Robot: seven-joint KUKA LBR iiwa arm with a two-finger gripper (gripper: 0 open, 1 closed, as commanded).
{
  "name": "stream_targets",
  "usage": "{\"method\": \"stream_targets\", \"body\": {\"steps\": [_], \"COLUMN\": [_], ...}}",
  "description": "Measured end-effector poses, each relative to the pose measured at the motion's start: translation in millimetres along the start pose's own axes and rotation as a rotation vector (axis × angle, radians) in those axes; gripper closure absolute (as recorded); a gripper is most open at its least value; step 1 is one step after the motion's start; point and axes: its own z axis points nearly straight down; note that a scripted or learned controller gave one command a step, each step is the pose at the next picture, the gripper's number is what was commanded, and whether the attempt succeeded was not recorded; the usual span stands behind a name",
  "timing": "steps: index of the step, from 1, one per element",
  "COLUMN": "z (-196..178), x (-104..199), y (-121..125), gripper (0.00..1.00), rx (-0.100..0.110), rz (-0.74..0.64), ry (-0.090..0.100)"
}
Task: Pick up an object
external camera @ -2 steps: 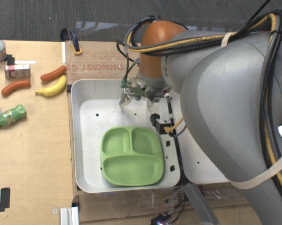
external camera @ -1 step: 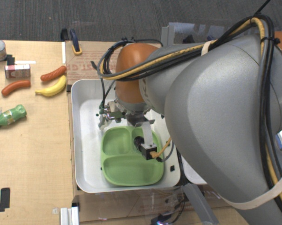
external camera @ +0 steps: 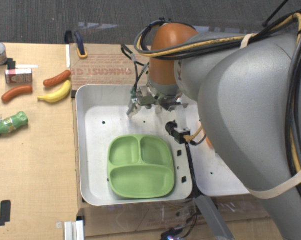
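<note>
Camera view, looking down at a slant on both bins. Hovering with the gripper [external camera: 146, 104] over the far part of the left bin [external camera: 85, 149], close to its back wall, under the orange band [external camera: 170, 49] of the arm [external camera: 250, 114]. Not being able to tell whether the gripper is apart or together, because of seeing it from above and partly in shadow. Holding nothing visible.

Taking the green plate [external camera: 140, 166] as the thing to pick up: lying flat in the near half of the left bin, right side up, with three compartments, apart from the gripper and nearer to the camera. Covering much of the right bin [external camera: 215, 176] with the arm.

Judging the risks from here:
- Coming down at the present place probably meaning closing on the bare white floor and lifting nothing, since the plate is not under the gripper.
- Going for the plate, likely slipping off: low, wide and smooth, offering mostly the thin rim or a divider to pinch.
- Pressing down on one edge possibly tipping the plate or pushing it against the bin wall.
- Dragging the dark cable [external camera: 176, 131] that is hanging beside the wrist over the plate's far corner, maybe shifting it.

Leaving the banana [external camera: 55, 94], two sausages [external camera: 57, 78] and green bottle [external camera: 10, 124] on the tabletop [external camera: 35, 184], outside the bins and well apart.
</note>
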Motion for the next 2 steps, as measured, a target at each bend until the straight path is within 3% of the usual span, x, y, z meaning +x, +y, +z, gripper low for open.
{"method": "stream_targets", "body": {"steps": [1, 2], "z": [-0.1, -79.6], "x": [100.0, 53.2], "y": [-52.2, -29.7], "gripper": [0.0, 0.0], "rx": [0.002, 0.0], "rz": [0.037, 0.003], "ry": [0.002, 0.0]}}
